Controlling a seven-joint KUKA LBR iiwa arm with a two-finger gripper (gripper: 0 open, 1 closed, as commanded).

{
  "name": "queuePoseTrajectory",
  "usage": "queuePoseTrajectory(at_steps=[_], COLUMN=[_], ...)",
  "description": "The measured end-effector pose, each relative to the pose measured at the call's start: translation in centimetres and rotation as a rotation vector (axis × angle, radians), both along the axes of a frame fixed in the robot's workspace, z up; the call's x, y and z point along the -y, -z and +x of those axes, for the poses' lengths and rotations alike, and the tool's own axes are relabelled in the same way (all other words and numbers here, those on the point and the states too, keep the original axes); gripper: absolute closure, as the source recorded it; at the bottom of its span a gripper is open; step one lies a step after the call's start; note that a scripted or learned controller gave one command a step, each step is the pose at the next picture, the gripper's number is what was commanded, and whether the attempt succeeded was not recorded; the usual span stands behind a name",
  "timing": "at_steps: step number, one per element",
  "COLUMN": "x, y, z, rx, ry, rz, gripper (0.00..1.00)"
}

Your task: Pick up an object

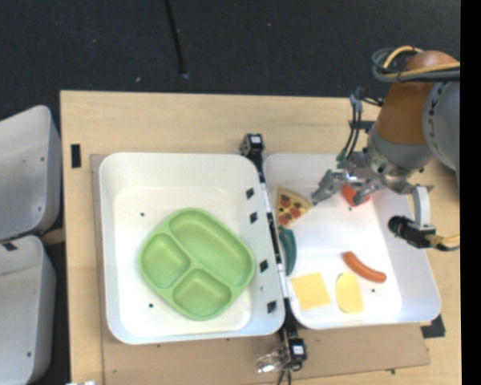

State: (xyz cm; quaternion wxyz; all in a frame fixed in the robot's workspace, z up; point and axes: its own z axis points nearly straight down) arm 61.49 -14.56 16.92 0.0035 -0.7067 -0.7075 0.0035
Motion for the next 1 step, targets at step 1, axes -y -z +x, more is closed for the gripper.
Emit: queuePoseTrajectory(at_steps=[1], x=[-0.59], y=[4.76], z=[-0.49], rx=[0.007], ry=[0.008], rz=[0.001], gripper=[0.0])
